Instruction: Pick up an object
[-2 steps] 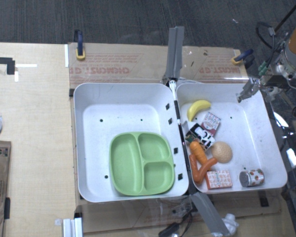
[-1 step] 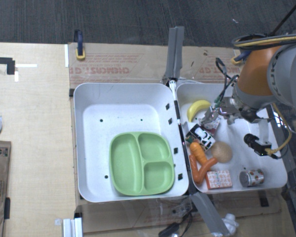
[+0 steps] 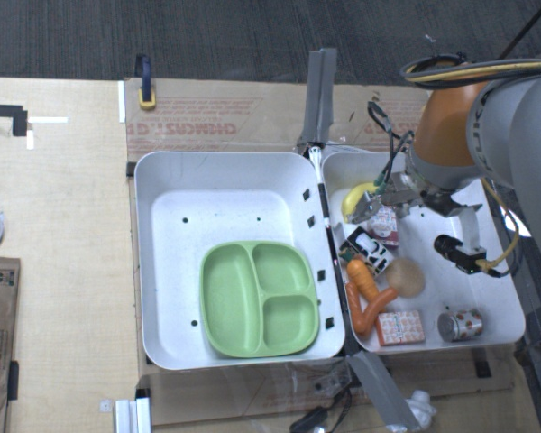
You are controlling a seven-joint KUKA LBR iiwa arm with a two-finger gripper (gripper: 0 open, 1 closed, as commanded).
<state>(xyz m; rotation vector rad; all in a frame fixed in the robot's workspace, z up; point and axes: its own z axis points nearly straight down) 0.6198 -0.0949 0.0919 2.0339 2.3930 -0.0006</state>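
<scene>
Now we see our gripper (image 3: 376, 207) low over the right bin (image 3: 496, 282), beside the banana (image 3: 357, 198); whether it pinches anything, we cannot tell. Carrots (image 3: 365, 294) lie nearer, just below.

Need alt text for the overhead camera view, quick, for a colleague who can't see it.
The grey arm's gripper is down in the right bin among a yellow item, carrots, a small box and a can. A green divided plate lies in the left bin.
</scene>
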